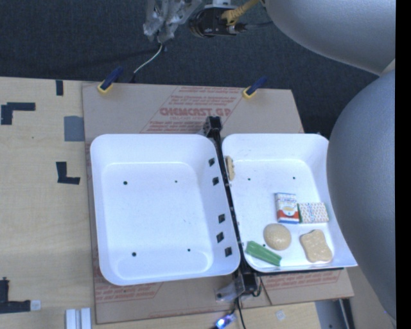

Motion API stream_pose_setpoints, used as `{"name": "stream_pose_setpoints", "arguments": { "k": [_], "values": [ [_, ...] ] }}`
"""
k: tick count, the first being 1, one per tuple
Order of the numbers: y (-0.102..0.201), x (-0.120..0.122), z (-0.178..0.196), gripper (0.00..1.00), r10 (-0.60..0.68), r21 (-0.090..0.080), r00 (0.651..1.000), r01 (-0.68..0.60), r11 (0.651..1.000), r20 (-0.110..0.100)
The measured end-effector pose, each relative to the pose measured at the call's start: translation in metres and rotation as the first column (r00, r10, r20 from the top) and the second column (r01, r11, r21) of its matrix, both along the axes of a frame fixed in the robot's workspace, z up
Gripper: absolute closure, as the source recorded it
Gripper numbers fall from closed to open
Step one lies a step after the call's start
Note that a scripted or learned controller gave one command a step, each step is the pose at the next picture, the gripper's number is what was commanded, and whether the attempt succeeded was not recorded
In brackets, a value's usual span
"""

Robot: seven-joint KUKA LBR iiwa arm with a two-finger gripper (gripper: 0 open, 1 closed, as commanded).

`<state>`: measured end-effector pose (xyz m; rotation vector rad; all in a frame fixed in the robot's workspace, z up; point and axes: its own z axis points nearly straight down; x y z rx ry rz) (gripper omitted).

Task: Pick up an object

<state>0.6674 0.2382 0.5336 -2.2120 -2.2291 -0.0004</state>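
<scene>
Five items in right bin (321,154), well below claw (164,22); arm raised at top, claw state cannot tell.

The smooth, rounded grey arm (376,160) fills the frame's right side. At the top edge, its silvery metal gripper (164,22) adjoins a black wrist part with yellow cable (241,9).

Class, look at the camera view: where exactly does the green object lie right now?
The green object lies in the right bin, at its near-left corner by the divider between the bins, just left of and below the round beige object.
</scene>
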Motion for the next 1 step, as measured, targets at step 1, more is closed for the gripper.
{"name": "stream_pose_setpoints", "arguments": {
  "k": [1],
  "values": [
    [-0.0041, 0.0005, 0.0007, 0.0, -0.005, -0.002, 1.0, 0.005, 1.0, 0.0]
  ]
}}
